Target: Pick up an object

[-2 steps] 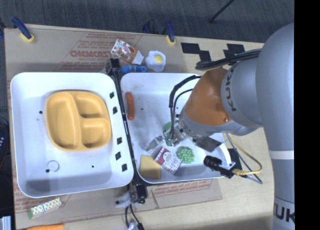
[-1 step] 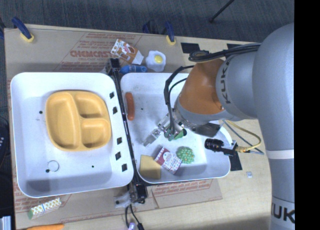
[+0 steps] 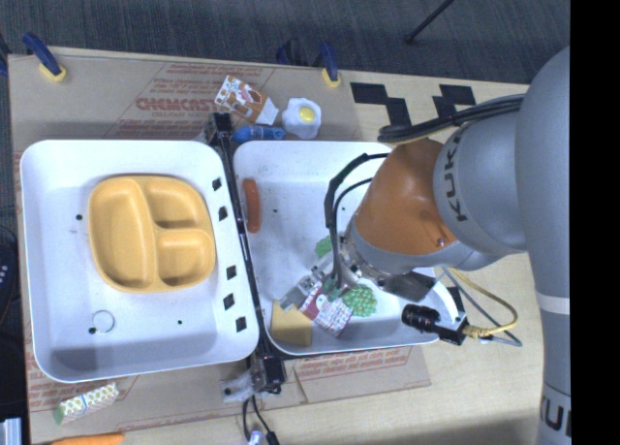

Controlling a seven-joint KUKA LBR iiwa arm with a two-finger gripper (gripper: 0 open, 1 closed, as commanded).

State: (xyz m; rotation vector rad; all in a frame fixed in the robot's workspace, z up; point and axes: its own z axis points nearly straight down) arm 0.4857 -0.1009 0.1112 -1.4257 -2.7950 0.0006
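Note:
The grey arm with its orange band [image 3: 402,206] reaches down into the right bin [image 3: 291,167]. My gripper [image 3: 334,283] is low over a cluster of items near the bin's front: a patterned red and white packet [image 3: 327,313], a green item [image 3: 360,300] and a yellow block [image 3: 291,325]. The wrist hides the fingertips. An orange sausage-shaped piece [image 3: 252,205] lies by the bin's left wall. The left bin [image 3: 48,181] holds a yellow divided tray [image 3: 152,232].
Outside the bins, at the back, lie a small printed carton [image 3: 238,97], a blue item [image 3: 256,133] and a yellow and white object [image 3: 302,115]. A wrapped candy [image 3: 87,400] sits at the front left. Cables [image 3: 475,322] trail at the arm's right.

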